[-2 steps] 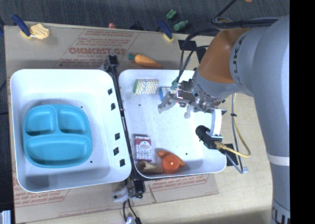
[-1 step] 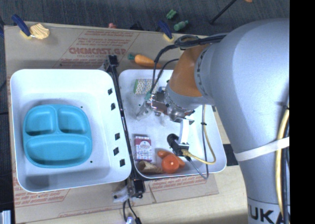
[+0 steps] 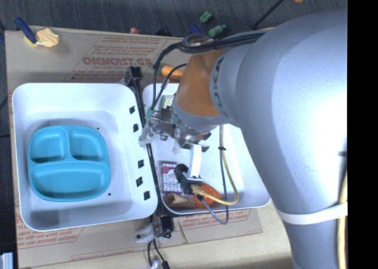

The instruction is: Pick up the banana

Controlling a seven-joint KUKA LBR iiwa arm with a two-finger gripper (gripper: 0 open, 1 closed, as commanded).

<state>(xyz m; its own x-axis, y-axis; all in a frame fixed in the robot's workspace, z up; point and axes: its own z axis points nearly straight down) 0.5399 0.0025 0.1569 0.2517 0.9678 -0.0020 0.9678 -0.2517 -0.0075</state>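
**STATUS: GRIPPER OVER BIN DIVIDER**

Gripper [image 3: 155, 127] sits low at L edge of the right bin [image 3: 255, 198], above the wall btwn bins. Open/closed state: cannot tell. Banana posn: cannot tell; arm [image 3: 283, 102] covers most of that bin. Near end of bin: reddish packet [image 3: 170, 177], orange item [image 3: 209, 194] beside it. Left bin [image 3: 23, 103] holds a blue divided plate [image 3: 68, 161].

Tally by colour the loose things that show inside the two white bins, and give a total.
Blue: 1, sectioned plate, left bin
Dark red: 1, packet, right bin
Brown: 1, unclear thing, right bin
Orange: 1, piece, right bin
Total: 4; the arm hides much of the right bin.
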